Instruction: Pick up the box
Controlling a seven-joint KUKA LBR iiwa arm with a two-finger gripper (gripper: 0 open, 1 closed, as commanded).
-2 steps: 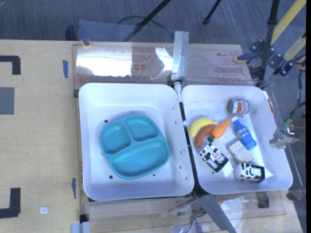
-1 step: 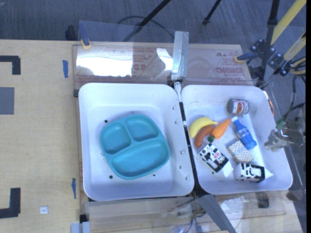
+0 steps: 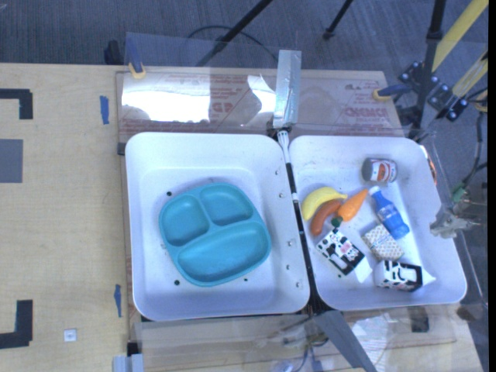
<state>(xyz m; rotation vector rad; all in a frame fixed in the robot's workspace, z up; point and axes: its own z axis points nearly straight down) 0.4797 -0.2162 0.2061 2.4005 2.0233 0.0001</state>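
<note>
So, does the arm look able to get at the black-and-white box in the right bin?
Probably yes, from above: the black-and-white box lies uncovered, nothing stacked on it, though the carrot crowds its far corner.

Cool, bluish, even light — white glare on the clear panel (image 3: 201,99) behind the bins — soft, slightly blurry focus throughout.

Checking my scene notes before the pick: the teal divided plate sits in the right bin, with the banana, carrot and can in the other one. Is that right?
Not quite. The camera view shows the teal divided plate in the left bin; the banana, carrot and can lie in the right bin.
</note>
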